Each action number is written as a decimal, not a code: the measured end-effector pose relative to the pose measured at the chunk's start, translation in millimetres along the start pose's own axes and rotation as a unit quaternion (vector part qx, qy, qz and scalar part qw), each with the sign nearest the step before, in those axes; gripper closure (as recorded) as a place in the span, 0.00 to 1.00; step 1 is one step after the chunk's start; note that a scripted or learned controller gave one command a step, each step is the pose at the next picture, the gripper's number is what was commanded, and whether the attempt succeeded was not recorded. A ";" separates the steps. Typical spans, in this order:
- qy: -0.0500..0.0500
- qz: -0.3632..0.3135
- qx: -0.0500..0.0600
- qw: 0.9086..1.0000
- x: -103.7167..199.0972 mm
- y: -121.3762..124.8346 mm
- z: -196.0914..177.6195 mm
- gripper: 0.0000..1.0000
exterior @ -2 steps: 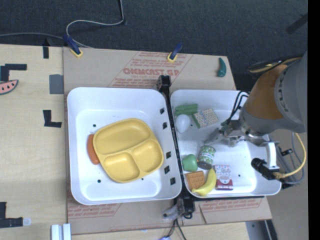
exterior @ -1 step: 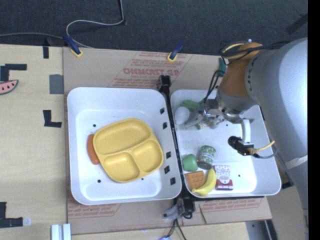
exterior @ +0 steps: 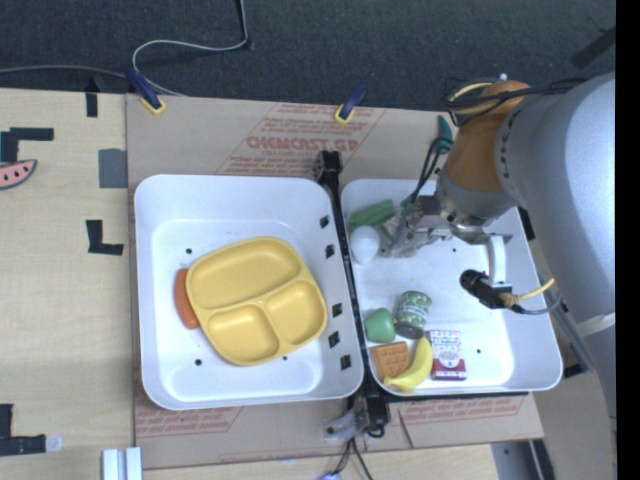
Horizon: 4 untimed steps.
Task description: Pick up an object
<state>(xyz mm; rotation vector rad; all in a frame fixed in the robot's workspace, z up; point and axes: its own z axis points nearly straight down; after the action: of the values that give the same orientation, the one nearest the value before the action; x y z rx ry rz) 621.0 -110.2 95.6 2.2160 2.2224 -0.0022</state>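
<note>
The gripper (exterior: 396,240) is low in the upper left part of the right bin (exterior: 520,363). A white ball (exterior: 363,243) lies just to its left, close to it or touching. A green oblong piece (exterior: 372,213) rests above the ball against the bin's left wall. Lower in the same bin are a green round fruit (exterior: 378,323), a small can (exterior: 412,310), a banana (exterior: 416,366), a tan cracker (exterior: 390,356) and a red and white packet (exterior: 447,353). Nothing visibly sits in the gripper.
The left bin (exterior: 160,368) holds a yellow divided plate (exterior: 256,298) with an orange item (exterior: 184,300) half hidden under its left edge. The grey arm (exterior: 570,198) covers the right bin's upper right. Black clips (exterior: 327,163) mark the divider between bins.
</note>
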 end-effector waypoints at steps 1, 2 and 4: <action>-0.001 0.000 0.000 1.000 -0.8 -0.1 0.1 0.00; -0.001 0.000 0.000 1.000 -0.1 -0.3 -9.2 1.00; -0.001 -0.001 0.001 1.000 0.1 -0.5 -18.5 1.00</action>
<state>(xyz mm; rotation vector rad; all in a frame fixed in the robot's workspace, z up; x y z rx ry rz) 620.4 -110.0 114.1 2.2143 2.2244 -0.0074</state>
